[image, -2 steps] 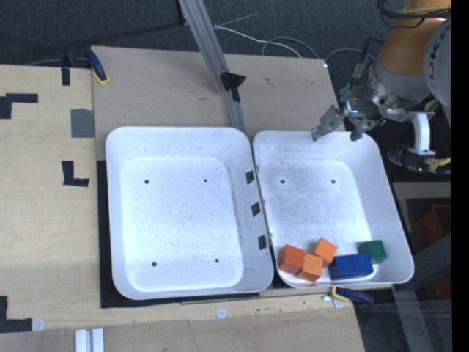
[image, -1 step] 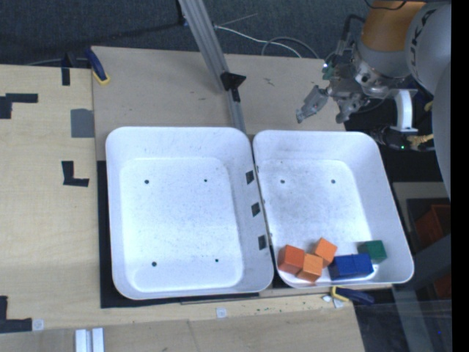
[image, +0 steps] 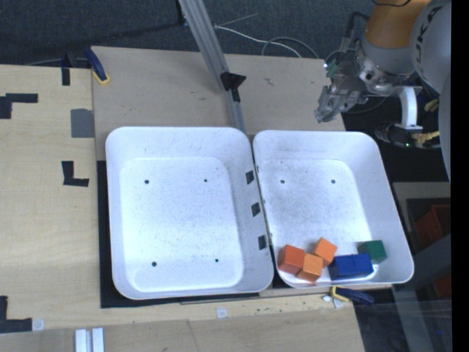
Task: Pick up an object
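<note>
Several small blocks lie in the near corner of the right bin (image: 366, 196): an orange block (image: 292, 258), a second orange block (image: 325, 250), a third orange block (image: 312, 267), a blue block (image: 351, 266) and a green block (image: 374, 250). My gripper (image: 327, 108) hangs above the bench just beyond the far rim of the right bin, well away from the blocks. Nothing shows between its fingers.
The left bin (image: 176, 211) lies beside the right one. A slanted metal pole (image: 212, 50) rises from behind the seam between the bins. Cables and a dark floor lie beyond the bench. Black tape marks sit on the bench at the left.
</note>
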`<act>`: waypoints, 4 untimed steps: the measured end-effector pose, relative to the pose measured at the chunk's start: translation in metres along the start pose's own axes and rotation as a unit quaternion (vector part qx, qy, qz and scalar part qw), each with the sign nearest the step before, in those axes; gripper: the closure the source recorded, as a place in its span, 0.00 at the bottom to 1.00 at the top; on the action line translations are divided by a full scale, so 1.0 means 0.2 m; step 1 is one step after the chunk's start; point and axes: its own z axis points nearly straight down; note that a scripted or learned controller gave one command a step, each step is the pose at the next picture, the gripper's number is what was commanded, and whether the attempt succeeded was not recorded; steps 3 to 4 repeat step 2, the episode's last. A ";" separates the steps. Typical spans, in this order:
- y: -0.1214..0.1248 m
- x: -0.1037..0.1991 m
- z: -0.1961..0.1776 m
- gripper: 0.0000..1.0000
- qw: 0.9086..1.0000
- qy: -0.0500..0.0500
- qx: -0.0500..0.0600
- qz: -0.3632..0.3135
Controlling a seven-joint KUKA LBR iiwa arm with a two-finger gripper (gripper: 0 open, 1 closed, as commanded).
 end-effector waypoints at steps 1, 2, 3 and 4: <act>0.00 0.00 0.00 0.00 1.000 -0.001 0.000 0.000; -0.04 0.14 0.07 0.00 1.000 0.001 0.001 0.001; -0.04 0.14 0.07 0.00 1.000 0.001 0.001 0.001; -0.04 0.14 0.07 0.00 1.000 0.001 0.001 0.001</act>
